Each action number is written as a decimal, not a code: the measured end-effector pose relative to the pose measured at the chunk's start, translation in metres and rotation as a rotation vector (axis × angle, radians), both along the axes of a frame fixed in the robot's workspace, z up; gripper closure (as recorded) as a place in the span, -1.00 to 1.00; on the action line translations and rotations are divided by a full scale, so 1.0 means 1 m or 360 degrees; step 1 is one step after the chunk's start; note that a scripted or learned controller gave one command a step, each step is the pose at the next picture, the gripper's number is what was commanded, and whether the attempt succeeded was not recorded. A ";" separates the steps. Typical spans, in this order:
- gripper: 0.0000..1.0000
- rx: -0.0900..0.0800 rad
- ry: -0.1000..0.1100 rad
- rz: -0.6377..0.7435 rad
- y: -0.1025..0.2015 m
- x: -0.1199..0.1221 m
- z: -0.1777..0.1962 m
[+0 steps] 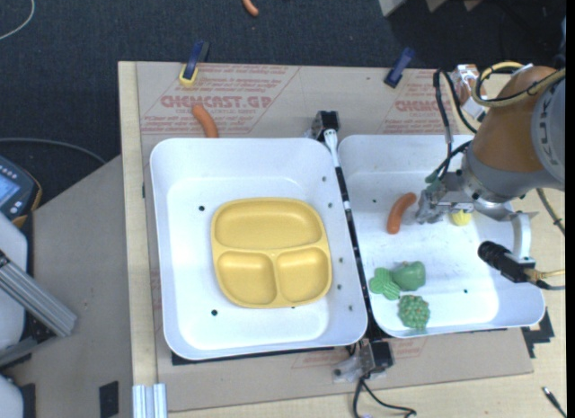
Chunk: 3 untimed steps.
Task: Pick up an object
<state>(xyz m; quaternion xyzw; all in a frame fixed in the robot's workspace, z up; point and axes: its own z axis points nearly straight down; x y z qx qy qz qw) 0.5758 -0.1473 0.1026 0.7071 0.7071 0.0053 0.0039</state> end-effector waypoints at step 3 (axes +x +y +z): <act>1.00 -0.0006 0.0013 0.0001 -0.007 0.008 0.123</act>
